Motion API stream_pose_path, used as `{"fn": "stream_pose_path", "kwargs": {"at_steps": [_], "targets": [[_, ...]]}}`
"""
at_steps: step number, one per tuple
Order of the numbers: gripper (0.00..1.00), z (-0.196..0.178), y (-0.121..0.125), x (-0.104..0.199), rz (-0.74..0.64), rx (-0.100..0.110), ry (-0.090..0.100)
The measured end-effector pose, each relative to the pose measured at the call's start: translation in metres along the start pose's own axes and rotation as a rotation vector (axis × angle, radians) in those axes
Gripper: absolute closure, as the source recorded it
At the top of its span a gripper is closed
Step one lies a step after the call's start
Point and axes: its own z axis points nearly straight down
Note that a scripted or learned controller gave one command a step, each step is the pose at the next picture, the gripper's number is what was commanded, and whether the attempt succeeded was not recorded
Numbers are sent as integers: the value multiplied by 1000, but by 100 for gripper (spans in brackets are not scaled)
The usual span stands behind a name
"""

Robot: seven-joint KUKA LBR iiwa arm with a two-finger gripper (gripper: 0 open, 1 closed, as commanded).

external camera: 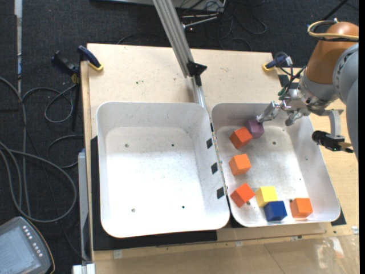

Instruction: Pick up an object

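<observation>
1. Two shallow white bins sit side by side on a pale wooden bench [148, 76]; the left bin [114, 124] fills the centre-left of the frame, the right bin [325, 176] the centre-right.
2. Seven blocks lie in the right bin. A purple block [256, 128] and an orange block [241, 136] touch near its upper left; a second orange block [240, 164] lies below them.
3. Along the bin's lower edge: an orange-red block [243, 194], a yellow block [266, 195], a blue block [275, 210] just below the yellow one, and an orange block [301, 208] at lower right.
4. The arm [333, 56] enters from the upper right; its gripper [281, 113] hangs over the right bin's upper edge, fingers spread apart, nothing between them. One fingertip lies just beside the purple block.
5. A slanted metal pole [174, 33] runs from the top of the frame down to the gap between the bins.
6. Blue-and-yellow clamps [88, 59] grip the bench's upper corners; cables [34, 113] trail over the dark floor at left.
</observation>
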Motion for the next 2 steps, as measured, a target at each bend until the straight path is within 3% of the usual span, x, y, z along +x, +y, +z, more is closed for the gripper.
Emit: {"fn": "stream_pose_path", "kwargs": {"at_steps": [1, 2], "targets": [[0, 1, 3, -3, 1, -9, -6], [100, -8, 4, -2, -2, -12, -7]]}}
